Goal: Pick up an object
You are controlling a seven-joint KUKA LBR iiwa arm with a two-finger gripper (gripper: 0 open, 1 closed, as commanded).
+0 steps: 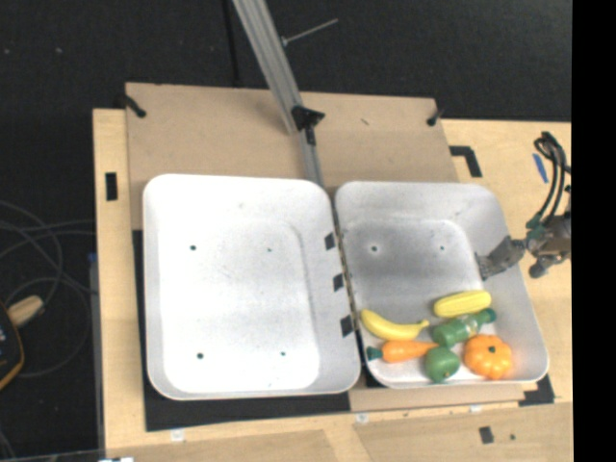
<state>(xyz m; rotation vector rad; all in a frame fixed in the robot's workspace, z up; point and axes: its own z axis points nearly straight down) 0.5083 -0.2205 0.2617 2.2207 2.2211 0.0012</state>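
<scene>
- We see the gripper (502,255) at the right rim of the right-hand shallow white plastic bin (404,221), a small dark-grey shape reaching in from the bench's right side, with cables behind it.
- We cannot tell how the jaws stand; the gripper is too small and blurred to judge, and nothing shows between them.
- The pickable things all lie below and to the left of the jaws, huddled in the bin's near corner: a yellow plastic corn cob (462,303) closest to the jaws, a curved yellow toy banana (390,326) farther left, a green toy vegetable with a dark stem (460,329), a small orange toy carrot (404,350), a round green toy fruit (441,363) and an orange toy pumpkin (488,355).
- The left-hand shallow white plastic bin (241,287) sits well away to the jaws' left.
- We judge the step in hand to be the approach: no object is gripped and none is yet beneath the jaws.
- The next move, as we read it, calls for carrying the jaws toward the cluster and centring them over one piece; the corn cob looks likeliest, being nearest and at the pile's edge.
- Since the toys touch one another, we expect the descent to need a clean line.
</scene>
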